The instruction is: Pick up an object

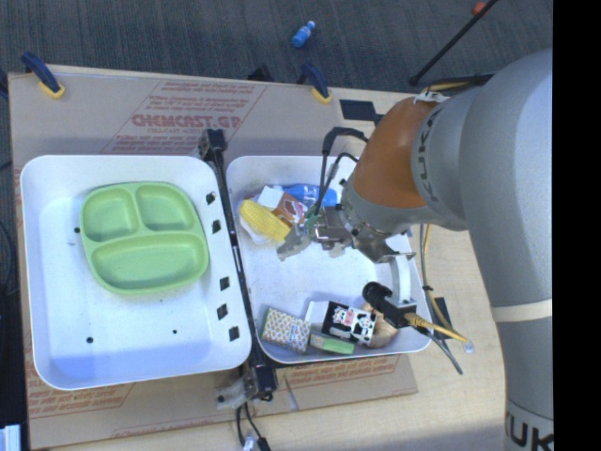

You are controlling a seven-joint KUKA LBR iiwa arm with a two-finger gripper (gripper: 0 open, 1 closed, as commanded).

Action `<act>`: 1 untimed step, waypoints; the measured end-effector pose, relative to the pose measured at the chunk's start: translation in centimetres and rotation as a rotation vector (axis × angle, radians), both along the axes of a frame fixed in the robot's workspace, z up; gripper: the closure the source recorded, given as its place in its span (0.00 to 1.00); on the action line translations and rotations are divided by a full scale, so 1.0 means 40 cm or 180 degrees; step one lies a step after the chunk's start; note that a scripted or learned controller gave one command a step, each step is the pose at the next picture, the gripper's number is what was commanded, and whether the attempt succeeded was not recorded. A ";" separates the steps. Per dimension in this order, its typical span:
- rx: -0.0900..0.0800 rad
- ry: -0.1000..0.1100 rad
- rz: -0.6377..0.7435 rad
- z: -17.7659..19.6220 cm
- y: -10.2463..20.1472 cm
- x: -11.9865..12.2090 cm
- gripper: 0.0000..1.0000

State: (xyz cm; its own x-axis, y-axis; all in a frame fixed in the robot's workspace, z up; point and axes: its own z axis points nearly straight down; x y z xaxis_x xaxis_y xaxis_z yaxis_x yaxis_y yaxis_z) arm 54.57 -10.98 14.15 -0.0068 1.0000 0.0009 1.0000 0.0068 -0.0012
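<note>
Reaching in from the right, the grey arm (488, 158) extends over the right bin (319, 285), with its orange band above the wrist. The gripper (296, 242) sits low in the upper half of that bin. Whether the claw is spread or pressed together cannot be told from this angle, and nothing is seen held in it.

Nearest object: a yellow corn-shaped item (263, 219), lying just beside the gripper on its left, close to the bin's left wall. Whether the two touch cannot be told. A white scrap (270, 196), a blue packet (305, 194) and a reddish-brown piece (291, 212) crowd together just behind it.

Along the near wall of the same bin lie a small patterned box (285, 330), a black-and-white printed box (347, 322) and a flat green piece (331, 344), all well apart from the gripper.

The left bin (56, 336) holds a green divided plate (141, 238), lying flat.

Both bins rest on a printed cardboard sheet (178, 111). A small blue object (301, 34) lies on the dark floor beyond the bench.
</note>
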 end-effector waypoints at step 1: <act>-0.0002 0.0000 -0.0003 -0.121 -0.047 0.212 0.00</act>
State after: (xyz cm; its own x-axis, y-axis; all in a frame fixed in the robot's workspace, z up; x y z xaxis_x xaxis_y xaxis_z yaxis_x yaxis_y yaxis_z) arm 63.04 -12.87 9.30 -0.0060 1.0000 0.0004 1.0000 0.0060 -0.0013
